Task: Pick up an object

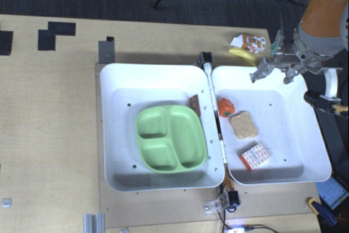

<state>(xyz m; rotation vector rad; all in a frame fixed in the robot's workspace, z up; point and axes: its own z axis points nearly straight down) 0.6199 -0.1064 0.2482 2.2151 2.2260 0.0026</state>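
Note:
Three objects lie in the right bin (305,133): an orange toy (224,107) by its left wall, a tan slab like a piece of toast (244,125) just below it, and a small red and white box (255,156) nearer the front. My gripper (275,73) hangs over the bin's back rim, up and to the right of the orange toy. Its two fingers are spread and open, with nothing between them. The arm's orange band (323,8) rises behind it at the top right.
The left bin (117,117) holds a green divided plate (170,137) and a small brown piece (193,102) against its right wall. A yellow banana toy (241,53) and a printed packet (252,42) lie on the bench behind the right bin.

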